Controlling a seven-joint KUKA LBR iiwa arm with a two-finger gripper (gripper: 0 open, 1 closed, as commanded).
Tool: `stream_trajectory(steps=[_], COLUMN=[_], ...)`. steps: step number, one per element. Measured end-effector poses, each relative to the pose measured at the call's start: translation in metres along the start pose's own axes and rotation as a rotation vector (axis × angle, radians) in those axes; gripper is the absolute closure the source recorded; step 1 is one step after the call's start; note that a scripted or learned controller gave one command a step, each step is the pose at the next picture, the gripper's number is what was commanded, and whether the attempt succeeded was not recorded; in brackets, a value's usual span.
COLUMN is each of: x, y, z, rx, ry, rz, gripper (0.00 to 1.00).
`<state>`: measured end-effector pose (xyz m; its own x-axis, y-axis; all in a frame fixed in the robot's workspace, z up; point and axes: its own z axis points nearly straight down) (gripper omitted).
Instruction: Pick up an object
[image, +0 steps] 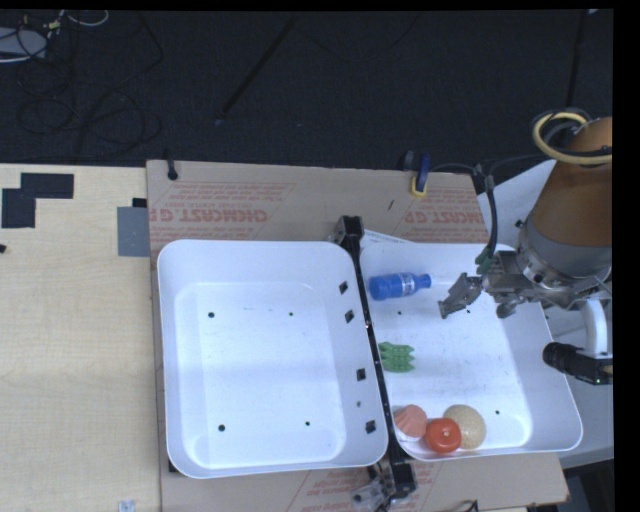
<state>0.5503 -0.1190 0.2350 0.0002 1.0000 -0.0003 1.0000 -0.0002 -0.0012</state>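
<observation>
Pincer (462, 297) over right bin (545, 400), grip state unclear, blue bottle (399, 286) just beside, cardboard (260, 205) lettering mirrored, unreadable

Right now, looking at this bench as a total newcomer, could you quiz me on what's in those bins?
1. True or false: the blue bottle lies in the right bin.
2. Which thing lies nearest the divider between the bins: A) green toy, B) red ball, C) tan ball?
3. Fill in: the gripper hovers over the ___ bin.

Key: 1 true; 2 A; 3 right.
</observation>
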Motion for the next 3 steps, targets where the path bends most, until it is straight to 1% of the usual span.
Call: stream_trajectory(steps=[1, 2, 3], x=[0.000, -0.004, -0.005], y=[0.000, 0.064, 0.062], z=[-0.010, 0.071, 0.056], rx=[0.002, 0.003, 0.002], ry=[0.001, 0.000, 0.001], rz=[0.000, -0.004, -0.001], gripper=[1.00, 1.00, 1.00])
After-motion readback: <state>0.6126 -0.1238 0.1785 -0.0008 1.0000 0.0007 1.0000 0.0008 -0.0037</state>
